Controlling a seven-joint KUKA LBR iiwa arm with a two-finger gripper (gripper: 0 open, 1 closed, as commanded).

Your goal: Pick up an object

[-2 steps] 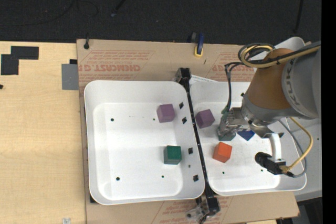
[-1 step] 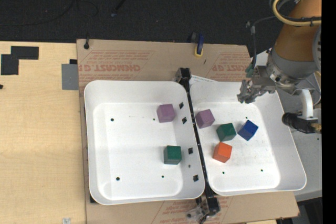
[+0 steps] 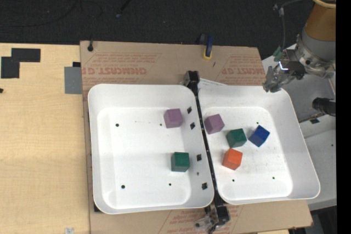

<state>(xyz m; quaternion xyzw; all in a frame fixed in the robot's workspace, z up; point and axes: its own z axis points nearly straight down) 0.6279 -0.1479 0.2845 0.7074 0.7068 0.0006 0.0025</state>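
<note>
The right bin (image 3: 285, 186) holds a purple cube (image 3: 213, 123), a green cube (image 3: 236, 137), a blue cube (image 3: 259, 135) and an orange cube (image 3: 232, 159). In the left bin (image 3: 109, 194) lie a second purple cube (image 3: 173, 117) and a second green cube (image 3: 180, 161). My gripper (image 3: 272, 83) hangs at the right bin's far right corner, just outside its rim, well apart from every cube. Nothing shows between its fingers.
Both bins rest on a brown cardboard sheet (image 3: 148, 63) over a light wooden bench (image 3: 38, 140). A black clip (image 3: 192, 78) sits where the bins meet at the back, and a blue and yellow clamp (image 3: 207, 46) stands on the cardboard's far edge.
</note>
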